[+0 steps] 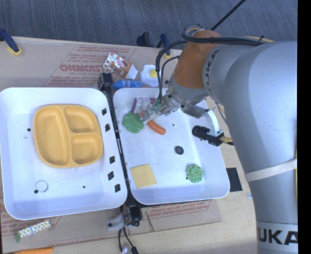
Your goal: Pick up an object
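Gripper [159,109] is low in the upper part of the right bin [213,184], at the end of the grey arm [250,99] that comes in from the right. The tip is small and blurred against clutter — cannot tell how it is set, and nothing can be made out in its grasp.

Right at the tip: a small boxed item with a dark, pinkish face [142,106], just beside the gripper on its left, possibly touching. Just below and left, a green leafy piece [133,123]. Just below the tip, an orange carrot-like piece [156,127], lying flat on the bin floor.

Farther out in the same bin: a small dark disc [179,150], a yellow square slice [143,175] near the front wall, a green knobbly ball [194,173] at front right — all well apart from the gripper.

Left bin [7,142] bears a yellow divided tray [68,135]; far from the action.

Judgement on progress: the pick looks not yet done. Every object seen rests on the bin floor, none raised. The gripper is down among the cluster at the rear of the right bin — the box, the green piece or the carrot are the likely candidates, which one I cannot say. Left to do: secure a grasp and lift clear.
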{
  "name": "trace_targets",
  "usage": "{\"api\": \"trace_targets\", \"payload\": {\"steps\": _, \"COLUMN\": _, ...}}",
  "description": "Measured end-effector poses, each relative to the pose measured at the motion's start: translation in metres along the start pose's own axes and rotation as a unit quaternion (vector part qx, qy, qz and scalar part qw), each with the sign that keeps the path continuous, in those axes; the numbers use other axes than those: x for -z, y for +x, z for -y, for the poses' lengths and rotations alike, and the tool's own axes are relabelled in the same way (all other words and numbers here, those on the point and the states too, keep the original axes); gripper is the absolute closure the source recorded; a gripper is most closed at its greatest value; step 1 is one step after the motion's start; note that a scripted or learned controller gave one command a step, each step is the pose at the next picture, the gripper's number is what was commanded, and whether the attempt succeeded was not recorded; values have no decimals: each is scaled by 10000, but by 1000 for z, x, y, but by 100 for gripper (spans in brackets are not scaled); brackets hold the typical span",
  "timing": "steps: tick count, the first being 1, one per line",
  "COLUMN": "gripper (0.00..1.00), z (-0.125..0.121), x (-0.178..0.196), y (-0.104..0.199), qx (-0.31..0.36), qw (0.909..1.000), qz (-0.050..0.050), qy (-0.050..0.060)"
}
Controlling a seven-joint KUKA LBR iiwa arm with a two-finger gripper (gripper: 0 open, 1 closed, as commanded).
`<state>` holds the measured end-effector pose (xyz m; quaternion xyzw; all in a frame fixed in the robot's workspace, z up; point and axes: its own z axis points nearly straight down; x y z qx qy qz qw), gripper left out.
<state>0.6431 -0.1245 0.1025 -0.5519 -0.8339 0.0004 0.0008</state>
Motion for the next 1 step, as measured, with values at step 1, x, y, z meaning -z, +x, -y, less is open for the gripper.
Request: {"api": "trace_targets", "payload": {"steps": 1, "gripper": 100, "z": -21, "x": 134, "y": 73, "qx": 1335, "qw": 9911, "qz": 8, "qy": -9}}
